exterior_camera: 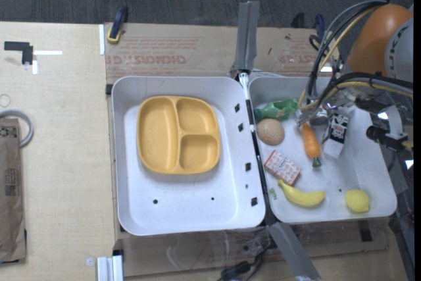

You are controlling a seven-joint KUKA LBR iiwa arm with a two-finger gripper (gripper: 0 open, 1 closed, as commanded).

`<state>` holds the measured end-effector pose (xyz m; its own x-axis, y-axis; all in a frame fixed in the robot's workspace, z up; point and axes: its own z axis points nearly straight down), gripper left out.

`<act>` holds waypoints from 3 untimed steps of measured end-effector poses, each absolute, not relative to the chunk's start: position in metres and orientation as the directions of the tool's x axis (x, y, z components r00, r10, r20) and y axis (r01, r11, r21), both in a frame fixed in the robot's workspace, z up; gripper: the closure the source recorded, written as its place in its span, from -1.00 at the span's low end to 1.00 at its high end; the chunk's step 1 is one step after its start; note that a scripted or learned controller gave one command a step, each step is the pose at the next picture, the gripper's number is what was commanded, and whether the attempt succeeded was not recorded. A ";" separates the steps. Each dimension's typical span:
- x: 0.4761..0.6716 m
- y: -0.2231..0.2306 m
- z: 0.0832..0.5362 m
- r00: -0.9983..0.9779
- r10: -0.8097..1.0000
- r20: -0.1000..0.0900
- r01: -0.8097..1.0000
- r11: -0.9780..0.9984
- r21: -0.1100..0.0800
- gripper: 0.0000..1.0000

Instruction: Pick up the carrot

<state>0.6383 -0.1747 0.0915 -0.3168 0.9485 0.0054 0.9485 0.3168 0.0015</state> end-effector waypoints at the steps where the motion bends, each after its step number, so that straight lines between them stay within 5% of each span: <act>1: 0.559 -0.127 0.091 -0.526 0.850 -0.001 0.850 0.526 0.000 -1.00; 2: 0.561 -0.206 0.091 -0.287 0.958 -0.002 0.958 0.287 -0.001 -1.00; 3: 0.620 -0.177 0.091 -0.478 0.879 -0.001 0.879 0.478 -0.001 -1.00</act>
<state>0.6204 -0.1766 0.0910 -0.4776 0.8786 -0.0015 0.8786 0.4776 -0.0009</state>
